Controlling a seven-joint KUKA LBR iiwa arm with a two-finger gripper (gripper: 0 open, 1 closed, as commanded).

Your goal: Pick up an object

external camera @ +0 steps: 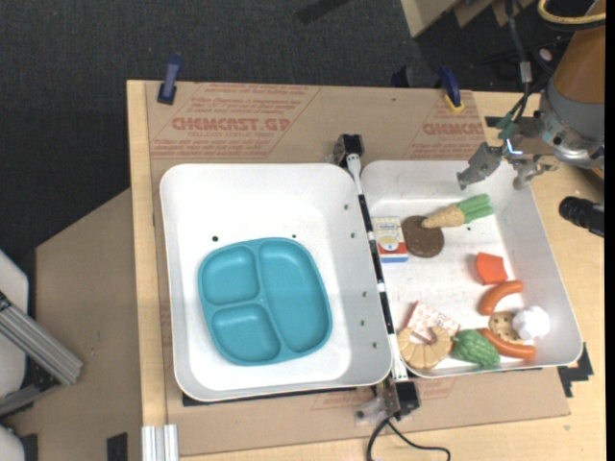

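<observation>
Up at the far right corner of the right bin (567,286), the gripper (502,165) hangs above the rim with its two grey fingers (478,170) spread apart and nothing between them. Behind it the wrist leads back to the arm's orange band (582,67) at the top right of the view.

Just below the gripper, inside the right bin, lies a pale toy parsnip with green leaves (459,212), its tip touching a round brown cookie (422,237). Left of the cookie, against the wall between the bins, sits a small milk carton (387,237). Toward the bin's right side are an orange wedge (490,267) and, below it, a red sausage (499,296). Along the near edge sit a flat pie-like piece (426,341), a green leafy vegetable (476,348), a round toy biscuit (501,326) on another red sausage (513,347), and a white ball-like object (531,323), all close together.

The left bin (192,200) holds a teal divided plate (264,299) with three compartments, lying near its middle. Both bins rest on a cardboard sheet (240,113) printed with red lettering, clipped at the far edge with a blue clamp (170,79) and a blue-and-yellow one (450,88).
</observation>
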